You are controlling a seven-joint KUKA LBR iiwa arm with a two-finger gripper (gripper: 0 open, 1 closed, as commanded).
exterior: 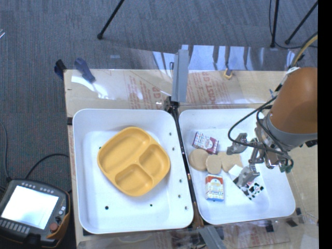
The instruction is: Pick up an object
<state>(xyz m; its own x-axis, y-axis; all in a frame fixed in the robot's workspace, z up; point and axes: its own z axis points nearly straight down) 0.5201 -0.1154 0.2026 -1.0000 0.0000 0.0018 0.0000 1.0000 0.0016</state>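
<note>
The right bin (207, 118) holds a small maroon-and-white carton (205, 142), a row of three tan round cookies (213, 161), a small red-and-blue box (214, 187) and a black-and-white cow-print carton (253, 189). My gripper (245, 176) hangs over the right side of this bin, just above the cow-print carton and beside the rightmost cookie. Nothing shows between its fingers. The arm's orange band (298, 100) rises above it at the right.
The left bin (85, 139) holds a yellow divided plate (134, 161). A grey post (180, 77) stands behind the gap between the bins. A teach pendant (32, 209) lies on the floor at lower left. Tripod legs cross the carpet behind the bench.
</note>
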